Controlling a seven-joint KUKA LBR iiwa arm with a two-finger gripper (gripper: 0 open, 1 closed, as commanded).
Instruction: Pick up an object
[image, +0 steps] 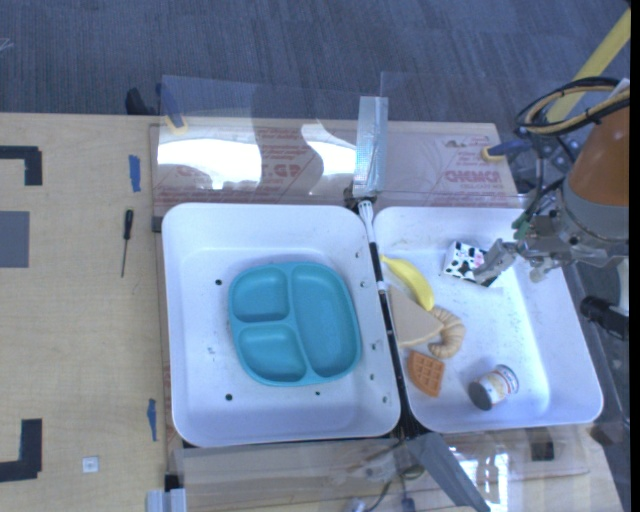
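Starting at the left, we see the table (70, 330) and then the left bin (190, 250), where a blue plate (295, 322) with three parts lies flat. It is big and would be hard for us to grab. Next comes the right bin (560, 370), which has the small toys: a yellow banana (410, 280), a tan wedge (412, 320), a croissant (450, 335), a waffle (426, 374) and a little can (493, 387) on its side. A black-and-white spotted block (462, 261) sits near the top. Our gripper (497, 260) is right beside that block, so we think it is our pick. We cannot tell how the jaws stand.
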